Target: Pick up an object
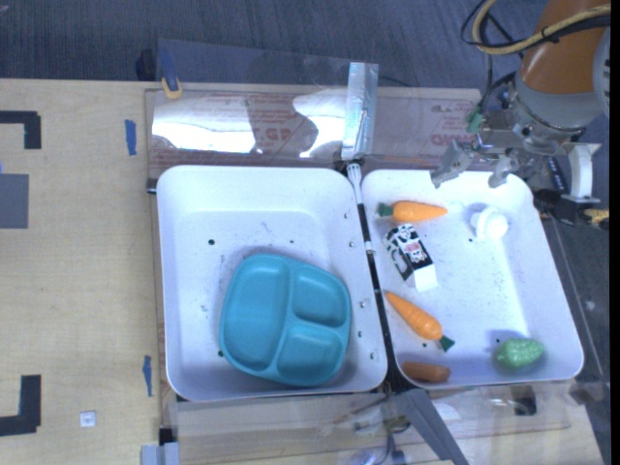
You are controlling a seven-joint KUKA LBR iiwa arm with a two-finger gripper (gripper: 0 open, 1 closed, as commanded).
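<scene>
My gripper (476, 169) hangs over the far edge of the right bin (552, 289), fingers spread open with nothing between them. Below it in that bin lie an orange carrot (418, 211), a small white cap-like piece (490, 224), and a black-and-white carton (411, 254). A second carrot (417, 319) lies nearer the front. A green lumpy toy (518, 353) sits in the front right corner, and a brown sausage-like piece (425, 370) rests against the front wall.
The left bin (184, 211) holds a teal divided tray (286, 320). A clear plastic sheet and a metal bracket (358, 109) stand behind the bins. Cables loop above the arm's orange band (572, 37) at top right.
</scene>
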